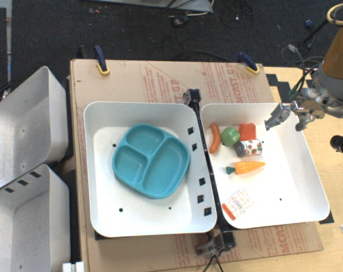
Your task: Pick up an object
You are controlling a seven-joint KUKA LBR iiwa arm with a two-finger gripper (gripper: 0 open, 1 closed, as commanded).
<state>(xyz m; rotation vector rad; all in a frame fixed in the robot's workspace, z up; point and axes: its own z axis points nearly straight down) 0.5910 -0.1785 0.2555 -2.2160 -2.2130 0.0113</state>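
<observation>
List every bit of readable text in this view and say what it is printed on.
Red print on the brown board under the bins: there, but reversed and too faint to read.
Label on the small can: too small to read.
Print on the flat packet: too blurred to read.
No text can be read.

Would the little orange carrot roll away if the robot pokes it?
Probably a bit. The carrot looks round and tapered, so it would likely roll in a curve, not straight. It seems smooth like plastic, so it may slip from the gripper. It looks small, probably light, and lies flat in the right bin.
</observation>
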